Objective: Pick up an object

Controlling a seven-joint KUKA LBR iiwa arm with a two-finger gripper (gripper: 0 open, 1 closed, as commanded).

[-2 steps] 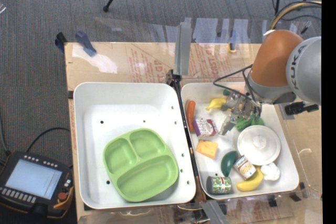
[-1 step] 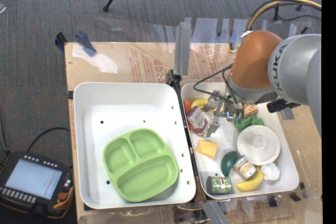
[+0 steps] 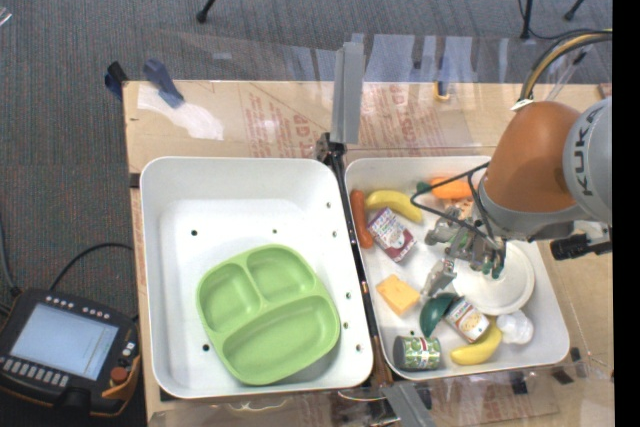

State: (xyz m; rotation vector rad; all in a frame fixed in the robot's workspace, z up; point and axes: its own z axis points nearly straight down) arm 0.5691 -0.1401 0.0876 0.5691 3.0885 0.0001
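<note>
My gripper (image 3: 447,267) hangs over the middle of the right bin (image 3: 556,315), under the grey wrist with its orange band. It is just right of a yellow cheese block (image 3: 399,294) and just above a dark green piece (image 3: 435,312). A small labelled can (image 3: 467,320) lies beside that piece. A white plate (image 3: 508,285) sits right of the gripper, partly under the wrist. I see nothing held in the gripper.
The right bin also holds a banana (image 3: 395,203), an orange sausage (image 3: 360,218), a red packet (image 3: 390,233), a carrot (image 3: 452,187), a second banana (image 3: 478,346) and a green can (image 3: 418,352). A green divided plate (image 3: 266,313) lies in the left bin (image 3: 170,215).
</note>
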